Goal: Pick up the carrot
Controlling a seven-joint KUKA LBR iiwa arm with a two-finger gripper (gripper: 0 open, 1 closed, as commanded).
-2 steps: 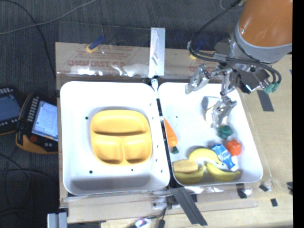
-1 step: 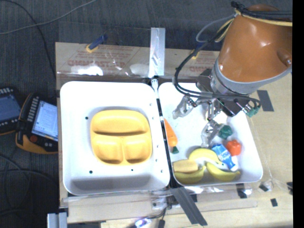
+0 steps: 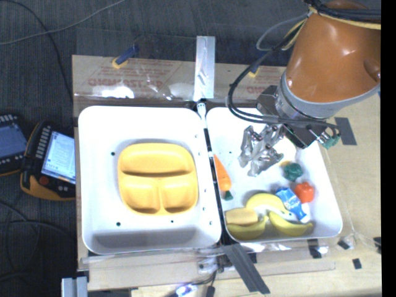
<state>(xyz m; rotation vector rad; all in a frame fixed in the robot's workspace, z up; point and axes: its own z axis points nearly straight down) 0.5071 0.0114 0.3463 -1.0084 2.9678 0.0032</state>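
Right bin: carrot against left wall; bananas nearby; end effector above floor, spread, nothing held.

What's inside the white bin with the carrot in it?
The right bin holds the carrot, bananas, a blue-white packet, red and green pieces. The gripper covers some floor.

Arm: grey KUKA arm with a broad orange band above the wrist, reaching in from the right and filling the upper right corner.
Wrist: grey collar below the orange band, pointing down and to the left.
Gripper: metallic two-finger gripper, fingers spread apart, nothing between them.
Cables: black cables looping beside the wrist.
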